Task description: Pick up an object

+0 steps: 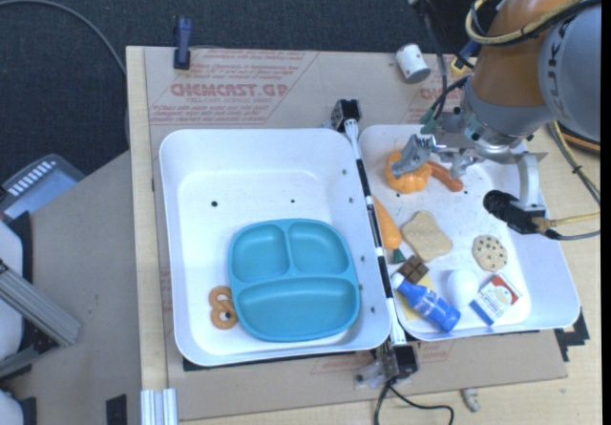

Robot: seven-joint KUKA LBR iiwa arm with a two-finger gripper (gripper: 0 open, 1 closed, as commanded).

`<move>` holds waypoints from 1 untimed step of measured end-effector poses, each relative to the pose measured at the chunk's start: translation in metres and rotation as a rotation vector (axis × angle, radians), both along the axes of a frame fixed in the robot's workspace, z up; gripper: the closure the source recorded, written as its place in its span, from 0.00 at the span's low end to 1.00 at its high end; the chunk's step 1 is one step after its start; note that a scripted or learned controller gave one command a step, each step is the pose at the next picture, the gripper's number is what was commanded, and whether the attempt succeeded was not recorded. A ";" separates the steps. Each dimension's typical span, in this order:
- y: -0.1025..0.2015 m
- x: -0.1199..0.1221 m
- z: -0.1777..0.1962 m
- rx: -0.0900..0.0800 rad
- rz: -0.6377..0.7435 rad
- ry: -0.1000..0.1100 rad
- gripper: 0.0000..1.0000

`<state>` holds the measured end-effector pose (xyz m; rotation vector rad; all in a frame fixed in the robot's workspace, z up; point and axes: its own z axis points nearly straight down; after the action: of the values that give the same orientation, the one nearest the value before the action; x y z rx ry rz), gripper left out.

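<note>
My gripper (436,159) hangs low over the back left part of the right bin (563,270). Its grey fingers (411,158) stand apart, open. Just under and left of them lies a rounded orange toy (406,179), with a thin red-orange stick (448,178) beside it. Nothing is lifted between the fingers. Also in this bin are a carrot (387,223) along the left wall, a bread slice (427,235), a cookie (489,251), a brown block (413,268), a blue bottle (430,307), a white egg (462,285) and a red and white carton (496,299).
The left bin (191,165) holds a blue compartment plate (294,278) and a small pretzel (223,307) at its front left. A black part with a cable (508,209) hangs off the arm over the right bin. A white cylinder (412,62) lies on the bench behind the bins.
</note>
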<state>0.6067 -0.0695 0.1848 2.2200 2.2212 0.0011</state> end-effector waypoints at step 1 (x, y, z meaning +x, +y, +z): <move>-0.026 0.031 -0.056 -0.001 -0.001 0.001 0.00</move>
<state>0.6374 -0.0954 0.1292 2.2214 2.2198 -0.0006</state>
